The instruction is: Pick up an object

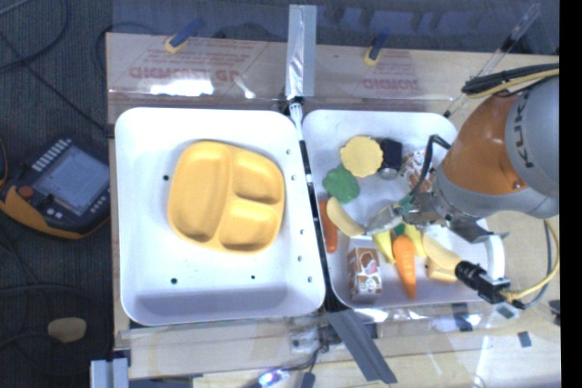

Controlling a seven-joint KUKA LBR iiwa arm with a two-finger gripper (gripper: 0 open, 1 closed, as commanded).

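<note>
The pincer (397, 215) sits low in the right bin (318, 161), among the toy food near its middle; whether it is wide, narrow or holding anything cannot be told from this angle. Closest to it lie a banana (343, 218) to the left and an orange carrot (405, 266) just below. Both look like moulded plastic: light, rigid, smooth and probably slippery. The carrot tapers, so a hold across its thick upper part appears safer than one near the tip. A small printed carton (365, 273) lies beside it, flat-sided and probably easy to grip. A yellow ridged disc (362, 156) and a green piece (342, 184) lie further up. The left bin (127, 195) holds a glossy yellow divided tray (225, 194).
</note>
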